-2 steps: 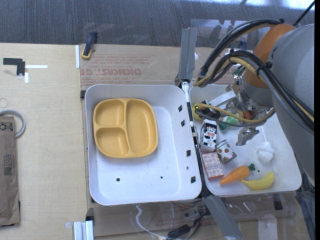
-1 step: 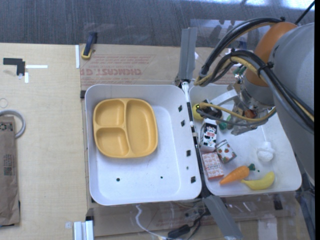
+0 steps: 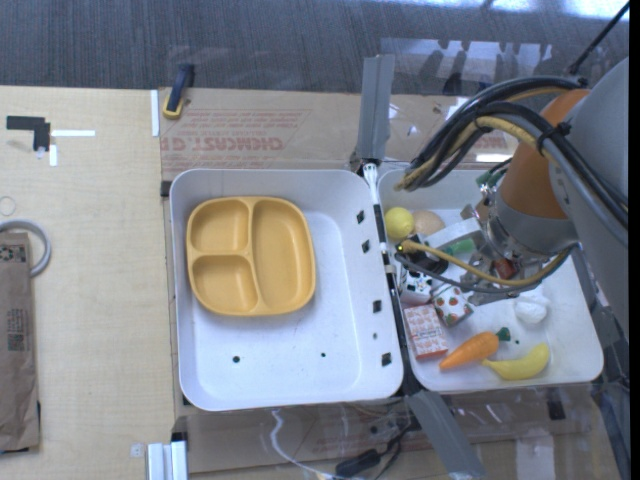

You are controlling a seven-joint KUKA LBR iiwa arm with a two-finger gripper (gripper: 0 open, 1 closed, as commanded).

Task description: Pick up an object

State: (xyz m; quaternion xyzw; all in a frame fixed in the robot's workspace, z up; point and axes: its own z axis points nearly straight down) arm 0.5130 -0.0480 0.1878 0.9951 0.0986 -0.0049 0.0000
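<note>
Claw (image 3: 487, 268) is lowered into the right bin (image 3: 590, 353) amid clutter; open or closed cannot be told. Carrot (image 3: 468, 350) and banana (image 3: 520, 363) lie at 6 o'clock, lemon (image 3: 399, 222) at 10. Yellow tray (image 3: 251, 255) sits in left bin (image 3: 290, 373)

Crowded right bin (image 3: 590, 353); open floor beside the yellow tray (image 3: 251, 255).

A pale wooden table (image 3: 80, 228) is stretching away far left of the jaws, a brown cardboard sheet (image 3: 260, 133) is lying beyond them, and daylight is glinting off dark ribbed flooring (image 3: 200, 18).
</note>
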